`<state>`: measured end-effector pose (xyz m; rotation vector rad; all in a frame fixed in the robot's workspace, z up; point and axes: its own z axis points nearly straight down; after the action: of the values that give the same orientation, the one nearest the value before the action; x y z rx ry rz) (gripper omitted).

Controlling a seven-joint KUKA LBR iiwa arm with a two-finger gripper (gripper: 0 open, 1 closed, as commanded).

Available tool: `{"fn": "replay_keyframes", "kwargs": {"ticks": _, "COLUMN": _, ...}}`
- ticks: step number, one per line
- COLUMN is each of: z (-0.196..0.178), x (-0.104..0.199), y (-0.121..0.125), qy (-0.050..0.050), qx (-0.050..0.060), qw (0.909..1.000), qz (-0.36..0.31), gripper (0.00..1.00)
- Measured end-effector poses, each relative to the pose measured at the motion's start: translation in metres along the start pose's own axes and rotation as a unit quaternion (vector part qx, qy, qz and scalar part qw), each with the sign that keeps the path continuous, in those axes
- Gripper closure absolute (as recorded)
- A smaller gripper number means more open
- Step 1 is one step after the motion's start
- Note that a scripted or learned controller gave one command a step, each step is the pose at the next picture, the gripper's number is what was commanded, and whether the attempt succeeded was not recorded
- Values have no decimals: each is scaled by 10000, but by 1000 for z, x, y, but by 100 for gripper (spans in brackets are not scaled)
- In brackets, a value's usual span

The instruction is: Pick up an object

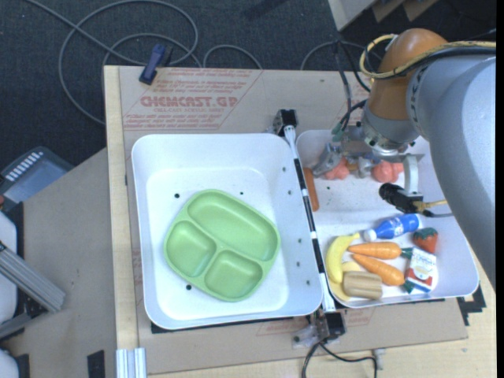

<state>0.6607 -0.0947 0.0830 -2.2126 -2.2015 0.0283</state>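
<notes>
Toy food, right bin [465, 278], near edge.
Smooth plastic carrots [378, 260], banana [336, 257] (curved), blue bottle [396, 227]; divided green plate [222, 244] in left bin [150, 179]. Gripper [364, 162] hovers at far end, claw state indiscernible. Cardboard-topped bench [189, 101], dark carpet.

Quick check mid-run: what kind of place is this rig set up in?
Most likely a robotics lab bench, not a kitchen. Two white bins sit on a board over dark carpet with loose cables. The food in the right bin, like the carrots and banana, looks like plastic toys, and the green tray is a child's plate.
</notes>
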Motion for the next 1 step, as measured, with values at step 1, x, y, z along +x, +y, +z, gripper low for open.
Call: {"fn": "replay_keyframes", "kwargs": {"ticks": 1, "z": 1, "x": -6, "y": 1, "qy": 14, "qx": -6, "qw": 10000, "qz": -10, "gripper": 0}}
